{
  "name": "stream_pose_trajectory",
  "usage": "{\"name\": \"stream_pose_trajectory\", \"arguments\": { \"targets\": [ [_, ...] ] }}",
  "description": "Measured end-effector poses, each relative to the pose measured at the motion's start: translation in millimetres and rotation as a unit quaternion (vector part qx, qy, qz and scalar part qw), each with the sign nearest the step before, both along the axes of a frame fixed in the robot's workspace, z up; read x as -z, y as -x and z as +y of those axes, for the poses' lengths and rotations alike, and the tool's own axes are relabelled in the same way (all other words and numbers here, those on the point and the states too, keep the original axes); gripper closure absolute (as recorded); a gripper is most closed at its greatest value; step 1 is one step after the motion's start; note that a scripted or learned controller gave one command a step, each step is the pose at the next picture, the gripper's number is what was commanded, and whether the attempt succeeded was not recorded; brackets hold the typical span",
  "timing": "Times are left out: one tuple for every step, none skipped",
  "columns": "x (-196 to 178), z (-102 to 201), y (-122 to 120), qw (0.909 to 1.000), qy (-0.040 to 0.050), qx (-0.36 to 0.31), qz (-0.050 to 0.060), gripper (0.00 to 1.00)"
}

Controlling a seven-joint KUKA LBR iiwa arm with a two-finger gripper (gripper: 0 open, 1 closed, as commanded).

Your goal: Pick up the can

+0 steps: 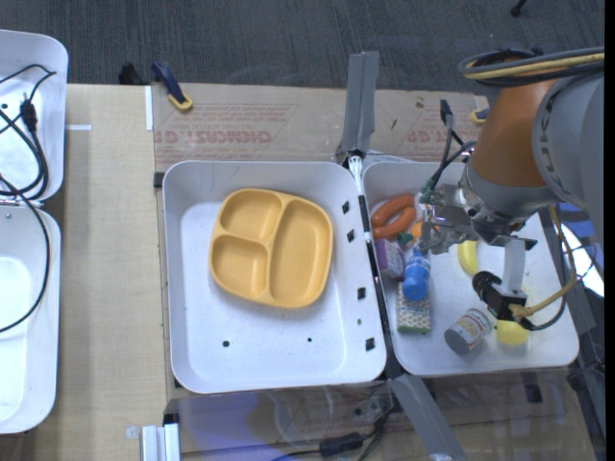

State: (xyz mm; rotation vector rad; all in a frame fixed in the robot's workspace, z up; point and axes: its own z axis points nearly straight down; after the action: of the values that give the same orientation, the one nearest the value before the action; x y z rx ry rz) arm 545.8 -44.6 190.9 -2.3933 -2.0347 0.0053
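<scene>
My claw (432, 230) hangs over the back part of the right bin (543, 351). It is just beside an orange ring (392, 216) and just above a blue bottle (416, 279). I cannot tell if my claw is open or shut, because my own arm and wrist cover most of it from above. I see nothing held in it.

The can (468, 330) lies tipped over near the front of the right bin. It is well apart from my claw. A yellow thing (513, 332) sits just beside the can on its right. The can has a pale label, but the words are too small to read.

A purple thing (391, 257) is partly tucked under the orange ring and the bottle, so I cannot tell what it is. A speckled green pad (415, 318) lies under the bottom of the bottle. Another yellow thing (468, 256) peeks out from under my wrist.

The left bin (279, 349) holds a yellow plate (272, 248) with three parts.

Behind the bins, a brown cardboard sheet (259, 123) lies on the surface (106, 257). It has red letters, upside down, which are hard to read.
</scene>
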Motion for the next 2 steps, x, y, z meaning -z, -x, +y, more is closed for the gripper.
{"name": "stream_pose_trajectory", "arguments": {
  "targets": [
    [0.3,-0.1,0.2,1.0,0.0,0.0,0.001,0.0],
    [90.7,-82.4,59.8,0.9791,-0.0013,-0.203,0.0,0.0]
  ]
}}
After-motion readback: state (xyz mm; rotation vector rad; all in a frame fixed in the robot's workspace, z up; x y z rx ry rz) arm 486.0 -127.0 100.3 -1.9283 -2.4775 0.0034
